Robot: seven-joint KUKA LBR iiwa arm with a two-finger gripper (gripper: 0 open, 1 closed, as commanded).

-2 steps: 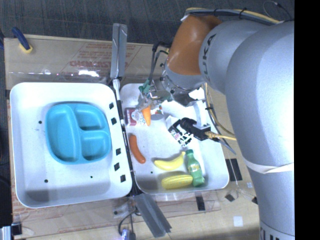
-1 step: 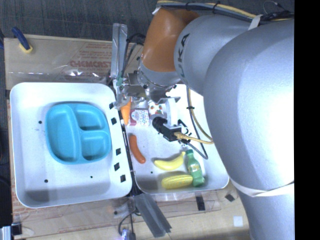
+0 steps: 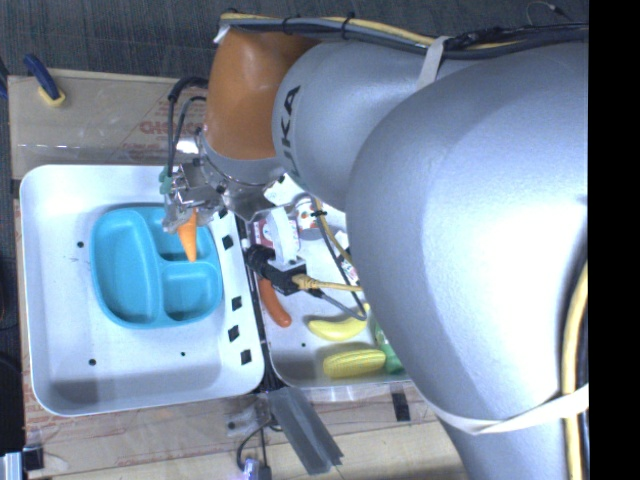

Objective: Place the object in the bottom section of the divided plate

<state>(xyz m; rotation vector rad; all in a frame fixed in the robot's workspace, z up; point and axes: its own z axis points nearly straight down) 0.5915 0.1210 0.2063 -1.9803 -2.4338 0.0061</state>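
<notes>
The gripper (image 3: 186, 206) hangs over the upper right part of the blue divided plate (image 3: 125, 268) and pinches an orange carrot-shaped object (image 3: 188, 239), which points down between its fingers, its tip just above the ridge of the plate. To do this step well, I think the arm should move toward the near side, until the carrot is above the bottom section (image 3: 190, 290), go low and only then release. The plate lies in the left white bin (image 3: 60, 368); the right bin (image 3: 300, 370) keeps a banana (image 3: 335, 327) and a corn cob (image 3: 353, 363).
</notes>
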